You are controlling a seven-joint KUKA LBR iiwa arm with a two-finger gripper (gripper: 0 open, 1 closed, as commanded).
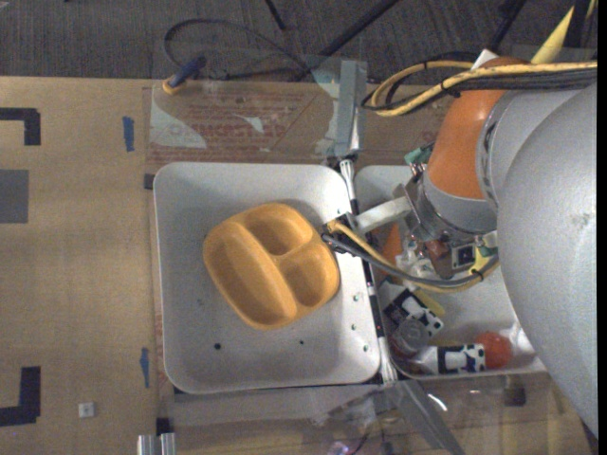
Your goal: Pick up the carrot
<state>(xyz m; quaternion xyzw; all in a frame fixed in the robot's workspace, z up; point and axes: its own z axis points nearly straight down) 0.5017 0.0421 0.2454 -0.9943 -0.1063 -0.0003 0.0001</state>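
Observation:
An orange sliver that looks like the carrot (pixel 392 244) shows in the right bin (pixel 375 180), close to its left wall, mostly hidden by cables and the arm's wrist. My gripper (pixel 418 257) points down into that bin right beside the orange piece, under the orange band of the arm (pixel 462 164). The wrist and yellow cables cover the gripper's end, so I cannot see whether it touches the carrot.
The left bin (pixel 180 282) holds a yellow divided plate (pixel 270 265). At the right bin's front lie a black-and-white checked item (pixel 415 309), a grey cylinder (pixel 409 335), another checked piece (pixel 462 357) and a red-orange round object (pixel 494 347). The divider wall (pixel 365 282) is near the gripper.

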